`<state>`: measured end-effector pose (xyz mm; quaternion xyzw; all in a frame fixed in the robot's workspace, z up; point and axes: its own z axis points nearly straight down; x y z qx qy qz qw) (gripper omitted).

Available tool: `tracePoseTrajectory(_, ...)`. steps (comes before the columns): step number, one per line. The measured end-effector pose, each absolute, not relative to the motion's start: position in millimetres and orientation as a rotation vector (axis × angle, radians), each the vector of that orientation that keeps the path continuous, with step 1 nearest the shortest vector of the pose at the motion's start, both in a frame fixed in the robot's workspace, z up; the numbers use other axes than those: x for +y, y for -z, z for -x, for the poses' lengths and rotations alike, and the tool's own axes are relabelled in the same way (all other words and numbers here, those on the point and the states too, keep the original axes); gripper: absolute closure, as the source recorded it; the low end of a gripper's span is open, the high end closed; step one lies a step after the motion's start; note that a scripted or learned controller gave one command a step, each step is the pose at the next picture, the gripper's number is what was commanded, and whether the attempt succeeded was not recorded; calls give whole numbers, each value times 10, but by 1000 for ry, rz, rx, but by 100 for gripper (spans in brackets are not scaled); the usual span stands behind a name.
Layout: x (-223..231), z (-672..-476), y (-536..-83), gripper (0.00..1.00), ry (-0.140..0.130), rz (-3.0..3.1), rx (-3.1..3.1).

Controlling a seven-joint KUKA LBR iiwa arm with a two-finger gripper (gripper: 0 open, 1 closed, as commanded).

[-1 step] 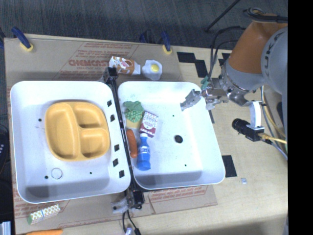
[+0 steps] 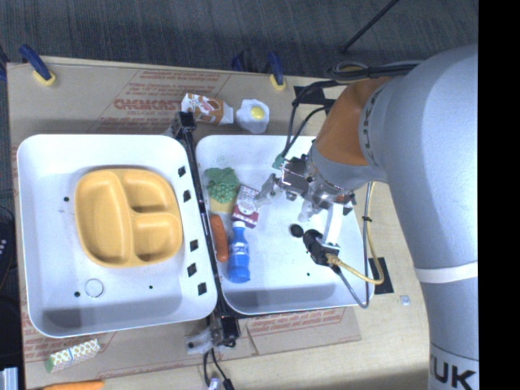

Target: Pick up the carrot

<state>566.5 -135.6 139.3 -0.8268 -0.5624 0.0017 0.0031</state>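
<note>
The carrot (image 2: 219,236) is a small orange stick lying lengthwise against the left wall of the right bin (image 2: 276,295). It sits between a green leafy vegetable (image 2: 220,184) above it and a blue bottle (image 2: 238,254) at its right. My gripper (image 2: 274,176) hangs over the middle of the right bin, up and to the right of the carrot and apart from it. Its fingers look open, with nothing between them. A red and white packet (image 2: 246,207) lies just below and left of the fingertips.
The left bin (image 2: 49,299) holds a yellow divided tray (image 2: 130,215). Black clips line the wall between the bins (image 2: 195,242). A small carton (image 2: 203,108) and a yellow-white object (image 2: 253,116) sit on the cardboard behind the bins. A cable (image 2: 357,273) loops off the wrist.
</note>
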Motion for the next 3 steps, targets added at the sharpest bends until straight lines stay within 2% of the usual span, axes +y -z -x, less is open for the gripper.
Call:
tracePoseTrajectory(1,-67,-5778,-1915,0,-3,2557,-1816)
tracePoseTrajectory(2,-523,-6498,-2611,0,-2,2408,-2016)
tracePoseTrajectory(3,-505,-6497,-2707,100,-8,2395,-2027)
